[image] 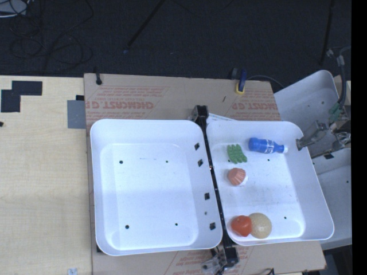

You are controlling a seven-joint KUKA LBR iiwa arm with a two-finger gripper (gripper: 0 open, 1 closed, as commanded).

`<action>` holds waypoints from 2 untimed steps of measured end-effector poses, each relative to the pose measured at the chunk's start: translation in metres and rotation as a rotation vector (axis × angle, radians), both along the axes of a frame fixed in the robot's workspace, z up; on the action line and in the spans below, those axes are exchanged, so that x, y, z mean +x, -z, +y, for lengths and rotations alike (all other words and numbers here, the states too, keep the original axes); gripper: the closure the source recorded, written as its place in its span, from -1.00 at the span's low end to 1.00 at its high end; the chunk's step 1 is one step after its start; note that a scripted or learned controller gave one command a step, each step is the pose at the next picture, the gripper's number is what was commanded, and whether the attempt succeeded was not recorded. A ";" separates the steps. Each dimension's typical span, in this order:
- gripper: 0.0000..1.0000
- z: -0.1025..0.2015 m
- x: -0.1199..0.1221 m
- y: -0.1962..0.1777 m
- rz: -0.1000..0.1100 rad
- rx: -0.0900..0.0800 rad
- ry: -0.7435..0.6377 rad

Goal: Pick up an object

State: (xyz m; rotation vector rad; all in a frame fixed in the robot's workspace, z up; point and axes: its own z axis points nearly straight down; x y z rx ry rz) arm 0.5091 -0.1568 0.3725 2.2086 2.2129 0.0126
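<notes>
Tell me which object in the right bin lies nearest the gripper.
The blue bottle, lying on its side at the bin's far end; the gripper sits just beyond that rim.

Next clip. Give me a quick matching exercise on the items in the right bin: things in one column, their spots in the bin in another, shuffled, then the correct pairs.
Things:
1. blue bottle
2. green item
3. red ball
4. beige ball

Places in the right bin:
A. near edge, touching the red ball's right side
B. far end, lying on its side
C. near edge, closer to the divider
D. just left of the bottle

Pairs: 1-B, 2-D, 3-C, 4-A
</notes>
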 end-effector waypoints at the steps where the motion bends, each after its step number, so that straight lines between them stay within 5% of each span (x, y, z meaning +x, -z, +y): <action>1: -1.00 0.013 -0.037 0.153 0.034 0.011 0.003; 2: -1.00 0.011 0.024 0.248 0.022 0.007 -0.002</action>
